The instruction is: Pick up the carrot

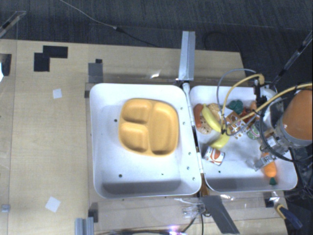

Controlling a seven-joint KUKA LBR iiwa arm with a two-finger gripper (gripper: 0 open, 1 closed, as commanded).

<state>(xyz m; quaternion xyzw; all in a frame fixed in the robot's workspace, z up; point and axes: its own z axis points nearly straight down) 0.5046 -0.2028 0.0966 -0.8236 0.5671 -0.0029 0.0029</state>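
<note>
Carrot (269, 169) in right bin (234, 182)

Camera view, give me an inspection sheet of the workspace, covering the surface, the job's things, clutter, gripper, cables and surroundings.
Surface: wooden bench bearing two white bins, left bin and right bin.
Job's things: carrot lies in the right bin's near right corner, green end toward the front wall.
Clutter: yellow divided tray in the left bin; banana, a second yellow piece, a red-and-white packet and a dark green item in the right bin.
Gripper: gripper sits just above and left of the carrot; grasp cannot be judged.
Cables: yellow hoses loop over the right bin.
Surroundings: dark carpet beyond the bench.
</note>
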